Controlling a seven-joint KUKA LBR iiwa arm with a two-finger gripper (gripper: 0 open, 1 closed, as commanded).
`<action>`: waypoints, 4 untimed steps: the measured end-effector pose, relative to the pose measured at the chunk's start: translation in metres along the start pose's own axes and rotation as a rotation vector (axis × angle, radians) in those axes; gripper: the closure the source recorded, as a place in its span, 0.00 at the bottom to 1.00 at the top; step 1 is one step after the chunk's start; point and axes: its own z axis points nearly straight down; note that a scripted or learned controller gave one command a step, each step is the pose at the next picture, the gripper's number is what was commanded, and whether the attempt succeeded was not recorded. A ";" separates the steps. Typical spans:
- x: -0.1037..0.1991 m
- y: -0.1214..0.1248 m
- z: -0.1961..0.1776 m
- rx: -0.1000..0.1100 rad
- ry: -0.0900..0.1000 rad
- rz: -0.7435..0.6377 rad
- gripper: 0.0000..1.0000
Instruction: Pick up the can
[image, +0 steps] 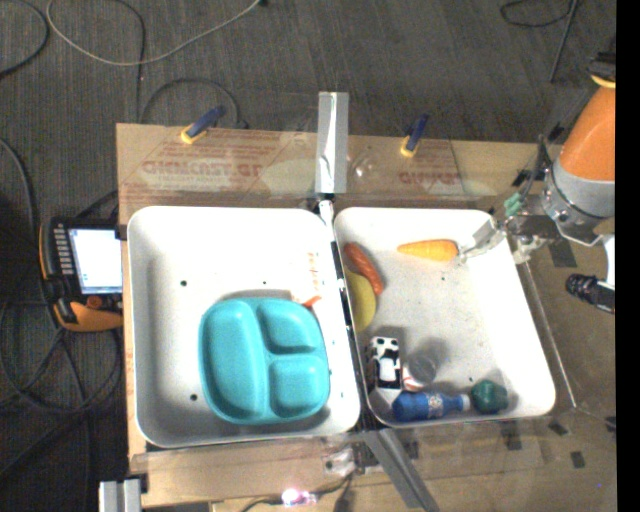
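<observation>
Can (424, 366) sits at the right bin's near edge, well down-left of the gripper (478, 243) at the far-right rim w/ jaws' state unreadable.

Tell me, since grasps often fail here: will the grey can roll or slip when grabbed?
The can looks small and metallic: probably stiff, light, somewhat slippery. Its round body may roll if nudged, though the blue bottle and black-and-white box close beside it would likely stop it.
</observation>
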 end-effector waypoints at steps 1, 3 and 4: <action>0.071 -0.063 0.093 0.002 0.001 -0.173 0.00; 0.097 -0.094 0.112 -0.021 -0.007 -0.175 1.00; 0.128 -0.071 -0.013 -0.001 -0.004 -0.247 1.00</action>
